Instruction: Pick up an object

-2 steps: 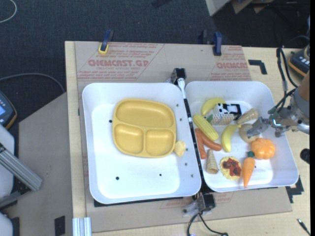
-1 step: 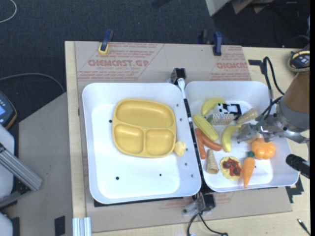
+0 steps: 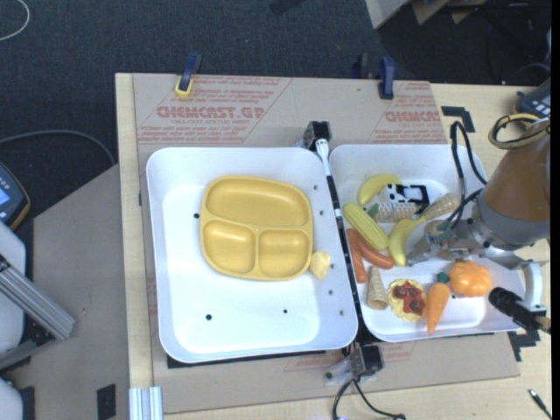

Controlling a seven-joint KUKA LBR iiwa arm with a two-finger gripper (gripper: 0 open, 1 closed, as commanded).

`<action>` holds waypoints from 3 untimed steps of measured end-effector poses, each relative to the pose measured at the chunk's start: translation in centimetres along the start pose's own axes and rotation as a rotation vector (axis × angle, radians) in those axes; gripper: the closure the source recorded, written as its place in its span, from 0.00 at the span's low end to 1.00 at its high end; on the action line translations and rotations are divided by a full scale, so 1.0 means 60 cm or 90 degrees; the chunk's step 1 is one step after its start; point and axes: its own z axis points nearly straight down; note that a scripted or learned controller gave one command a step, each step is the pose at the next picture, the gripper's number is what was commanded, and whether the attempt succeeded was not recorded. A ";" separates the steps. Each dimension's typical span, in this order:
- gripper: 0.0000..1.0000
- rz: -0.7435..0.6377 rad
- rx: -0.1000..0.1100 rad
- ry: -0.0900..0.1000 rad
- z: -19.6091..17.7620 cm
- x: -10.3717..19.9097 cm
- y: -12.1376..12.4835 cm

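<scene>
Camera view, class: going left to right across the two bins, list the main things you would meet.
Yellow divided plate → small pale yellow piece → corn cob → carrot → orange pepper.

We see a brown board [image 3: 219, 112] printed with red lettering under both bins, a yellow clamp [image 3: 185, 82] and a blue clamp [image 3: 386, 75] gripping its far edge.
</scene>
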 end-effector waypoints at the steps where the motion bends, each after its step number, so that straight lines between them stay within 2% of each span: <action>1: 1.00 0.002 -0.002 -0.002 -0.021 -0.002 0.000; 2: 1.00 0.001 -0.006 -0.003 -0.127 -0.005 0.004; 3: 1.00 0.001 -0.006 -0.003 -0.199 -0.004 0.007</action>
